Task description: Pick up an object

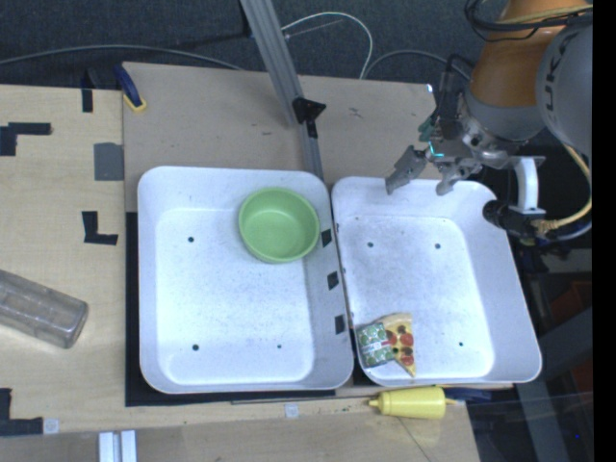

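The green bowl (279, 224) sits in the left bin (164, 258), near its top rim and close to the right bin (481, 287). I see a small colorful packet (387, 343) in the right bin's bottom corner nearest the left bin. My hand (423, 179) hangs over the right bin's top rim, fingers spread wide, holding nothing. A yellow bottle (414, 403) lies on the surface just below the right bin.

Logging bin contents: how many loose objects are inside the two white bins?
2. A round green plastic bowl sits in the left white bin, near its far right corner. A small colourful printed packet lies in the right white bin, at its near left corner.
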Action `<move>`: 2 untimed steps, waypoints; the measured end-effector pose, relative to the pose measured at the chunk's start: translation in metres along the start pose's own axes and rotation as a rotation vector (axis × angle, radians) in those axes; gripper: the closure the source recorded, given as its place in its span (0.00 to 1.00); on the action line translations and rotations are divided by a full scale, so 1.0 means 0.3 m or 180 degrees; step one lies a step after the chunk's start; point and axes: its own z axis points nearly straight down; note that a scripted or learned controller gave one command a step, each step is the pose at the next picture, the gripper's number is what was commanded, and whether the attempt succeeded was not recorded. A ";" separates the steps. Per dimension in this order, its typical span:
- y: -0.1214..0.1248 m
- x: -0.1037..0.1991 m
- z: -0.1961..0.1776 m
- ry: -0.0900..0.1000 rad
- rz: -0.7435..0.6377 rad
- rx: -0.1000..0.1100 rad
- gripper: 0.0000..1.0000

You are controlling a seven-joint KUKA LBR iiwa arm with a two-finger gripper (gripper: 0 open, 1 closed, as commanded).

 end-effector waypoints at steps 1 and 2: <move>0.000 0.000 0.000 0.0000 0.0001 0.0000 0.00; -0.002 -0.012 0.148 -0.0005 0.0005 0.0016 0.00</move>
